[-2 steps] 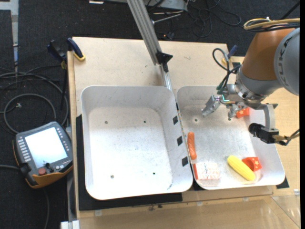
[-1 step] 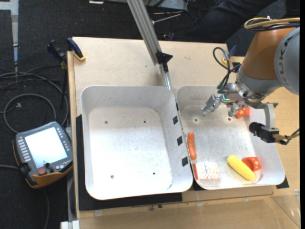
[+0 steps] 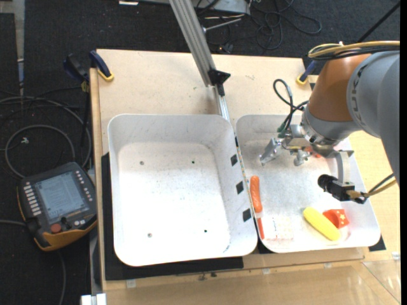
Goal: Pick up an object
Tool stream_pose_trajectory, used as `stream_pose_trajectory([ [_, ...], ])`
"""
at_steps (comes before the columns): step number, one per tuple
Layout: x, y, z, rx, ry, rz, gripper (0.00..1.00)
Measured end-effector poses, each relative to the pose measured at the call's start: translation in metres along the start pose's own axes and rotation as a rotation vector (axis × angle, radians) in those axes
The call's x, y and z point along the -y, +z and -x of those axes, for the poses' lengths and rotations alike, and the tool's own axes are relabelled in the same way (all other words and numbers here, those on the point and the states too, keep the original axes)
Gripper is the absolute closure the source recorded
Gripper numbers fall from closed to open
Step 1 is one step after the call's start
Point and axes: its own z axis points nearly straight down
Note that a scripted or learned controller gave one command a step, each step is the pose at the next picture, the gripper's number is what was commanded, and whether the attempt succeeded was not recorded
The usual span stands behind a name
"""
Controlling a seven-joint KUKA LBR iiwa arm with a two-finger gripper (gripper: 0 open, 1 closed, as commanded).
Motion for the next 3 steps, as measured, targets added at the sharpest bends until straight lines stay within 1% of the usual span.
stream_pose_trajectory([
  [1,0.000,0.044,-0.001,0.001,0.000,0.004,0.00],
  [2,-0.001,0.032,0.000,0.001,0.001,0.008,1.00],
  [3,0.004,-0.028,0.005,0.002,0.001,0.012,1.00],
])
